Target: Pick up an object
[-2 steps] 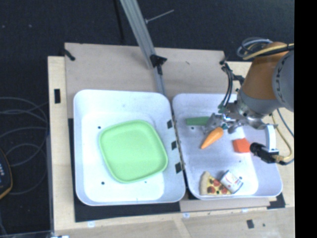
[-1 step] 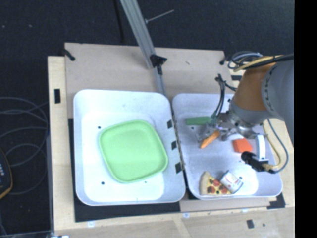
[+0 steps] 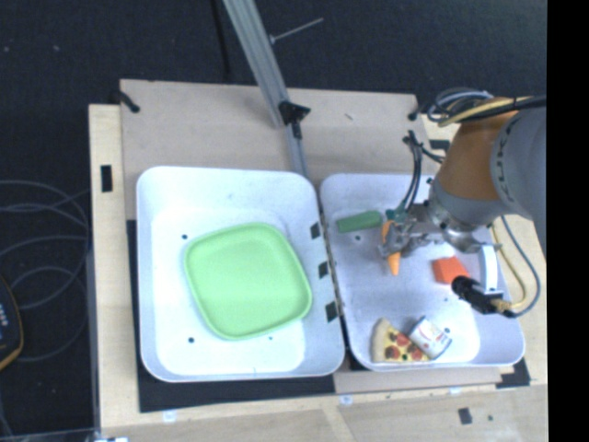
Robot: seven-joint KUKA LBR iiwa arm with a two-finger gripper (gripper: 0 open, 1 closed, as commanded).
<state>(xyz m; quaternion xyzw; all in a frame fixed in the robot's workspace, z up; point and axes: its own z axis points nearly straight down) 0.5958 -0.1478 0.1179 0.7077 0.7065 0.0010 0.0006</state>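
- Gripper [image 3: 397, 244] hung low in the right bin [image 3: 359, 339], the arm [image 3: 479, 168] reaching in from the right; I judged it was down at picking height over the carrot [image 3: 395, 263].
- Carrot, small and orange, lay near the bin's middle, its upper end right at the fingertips. I could not tell whether it was touched or between them.
- Whether the pincer was released or clenched I could not tell either; the wrist hid it.
- Other candidates sat apart, which I took as why the carrot was chosen: a green block [image 3: 358, 221] just to its left, an orange block [image 3: 448, 270] to its right, a pizza slice [image 3: 394, 342] and a can [image 3: 430, 336] together at the near edge.
- Left bin [image 3: 161, 191] held a green plate [image 3: 247, 280], well apart from the arm.
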